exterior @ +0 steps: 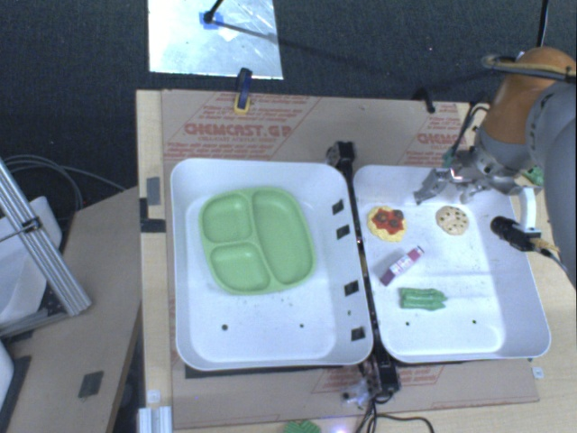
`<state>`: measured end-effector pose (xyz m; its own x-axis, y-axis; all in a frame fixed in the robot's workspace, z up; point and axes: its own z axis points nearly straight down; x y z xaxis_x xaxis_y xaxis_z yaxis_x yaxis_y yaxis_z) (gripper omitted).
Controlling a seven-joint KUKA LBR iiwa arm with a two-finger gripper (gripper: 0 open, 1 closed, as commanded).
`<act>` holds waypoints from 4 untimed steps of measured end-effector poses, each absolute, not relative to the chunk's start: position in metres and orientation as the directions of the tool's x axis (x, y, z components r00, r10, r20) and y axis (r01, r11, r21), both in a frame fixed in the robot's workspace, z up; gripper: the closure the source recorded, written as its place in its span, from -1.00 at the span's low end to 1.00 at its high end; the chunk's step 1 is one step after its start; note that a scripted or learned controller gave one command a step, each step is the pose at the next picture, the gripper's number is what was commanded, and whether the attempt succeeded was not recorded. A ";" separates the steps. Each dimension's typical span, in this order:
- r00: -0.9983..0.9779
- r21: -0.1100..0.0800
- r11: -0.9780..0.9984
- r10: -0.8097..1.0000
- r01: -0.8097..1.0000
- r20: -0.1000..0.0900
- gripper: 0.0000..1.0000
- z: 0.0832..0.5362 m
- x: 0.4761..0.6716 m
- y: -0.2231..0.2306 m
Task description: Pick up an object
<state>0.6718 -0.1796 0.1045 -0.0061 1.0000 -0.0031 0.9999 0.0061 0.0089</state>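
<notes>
Scanning the right-hand shallow white bin (518, 327), I find four candidate objects lying well apart: a round tan cookie with dark chips (452, 220), a small yellow-and-red pizza piece (387, 223), a slim purple-and-white tube (401, 265), and a green ridged vegetable piece (422, 299). That spacing should leave room around each one for a descent. Poised just above the bin's far edge, the gripper (448, 181) hovers near the cookie, which I judge the likeliest target. Its metal fingers look spread apart with nothing between them. In the left-hand white bin (194, 332) rests a green three-compartment plastic tray (256, 241), clear of the arm's reach.
</notes>
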 end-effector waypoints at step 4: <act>-0.004 0.005 0.004 1.000 1.000 -0.001 -1.00 0.086 0.649 -0.206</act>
